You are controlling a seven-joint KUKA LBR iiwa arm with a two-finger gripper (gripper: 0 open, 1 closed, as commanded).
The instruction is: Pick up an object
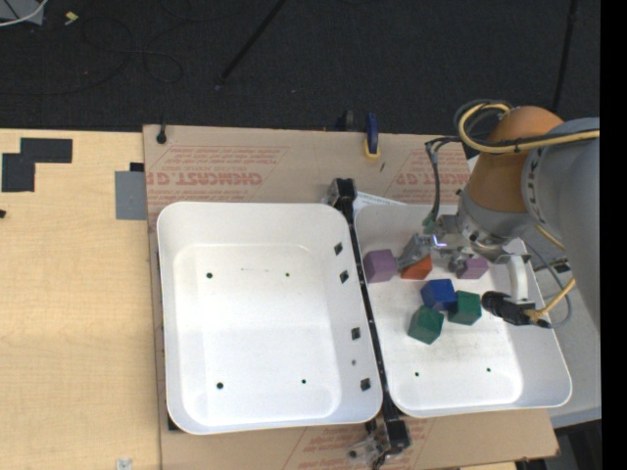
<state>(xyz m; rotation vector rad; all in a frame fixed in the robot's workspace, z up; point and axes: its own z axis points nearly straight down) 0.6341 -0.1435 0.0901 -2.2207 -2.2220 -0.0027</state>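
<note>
Where the arm (529, 179) reaches in from the right of the camera view, its gripper (438, 251) is low over the back of the right bin (544, 385), amid a cluster of small blocks. An orange block (418, 265) lies directly at the gripper's tip; whether it is between the fingers cannot be told, nor whether they stand apart or together. A purple block (380, 264) rests just to the left of the orange one, near the divider between the bins. A second purple block (472, 268) lies to the right of the gripper. Nearer the camera, a blue block (440, 293) touches two green blocks, one (466, 308) at its right and one (425, 325) below it. The left bin (186, 380) sits alongside, its rim meeting the right bin's.
</note>
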